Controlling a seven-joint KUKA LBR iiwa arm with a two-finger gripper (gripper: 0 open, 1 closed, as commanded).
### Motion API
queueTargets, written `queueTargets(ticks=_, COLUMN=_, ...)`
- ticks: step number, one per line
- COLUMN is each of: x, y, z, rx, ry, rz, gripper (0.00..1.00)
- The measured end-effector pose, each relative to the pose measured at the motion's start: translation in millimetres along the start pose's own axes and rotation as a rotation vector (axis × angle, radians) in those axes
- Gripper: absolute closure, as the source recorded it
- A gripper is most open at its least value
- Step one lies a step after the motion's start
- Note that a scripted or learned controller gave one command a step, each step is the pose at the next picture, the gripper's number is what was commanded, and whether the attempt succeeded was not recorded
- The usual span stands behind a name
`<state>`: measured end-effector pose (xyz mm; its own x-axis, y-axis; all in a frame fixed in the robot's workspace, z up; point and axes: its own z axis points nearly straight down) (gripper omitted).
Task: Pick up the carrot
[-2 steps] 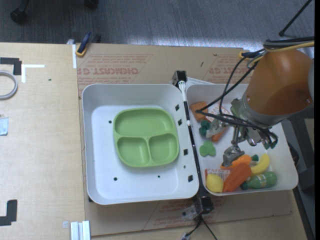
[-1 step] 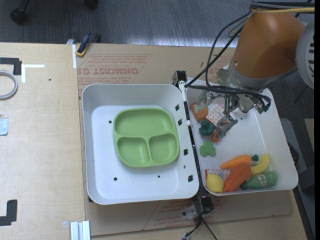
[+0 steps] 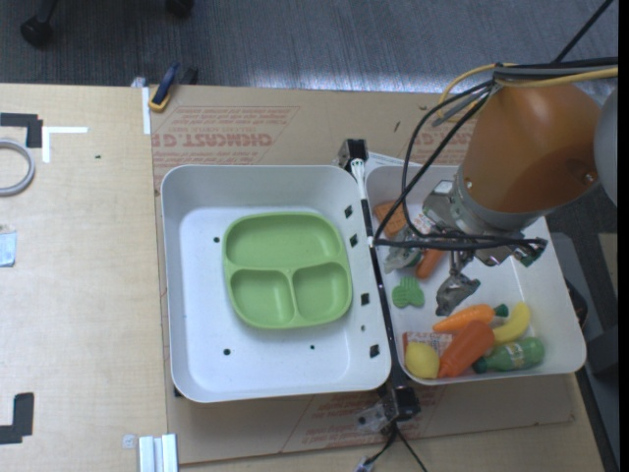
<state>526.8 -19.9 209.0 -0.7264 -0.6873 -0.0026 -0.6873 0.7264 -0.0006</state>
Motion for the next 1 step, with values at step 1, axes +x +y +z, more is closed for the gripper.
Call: queueTargets(ticks=1, x=10.0, y=-38.5, z=16.4, rx=0.001, ry=-0.002, rz=-0.147, gripper=0.0)
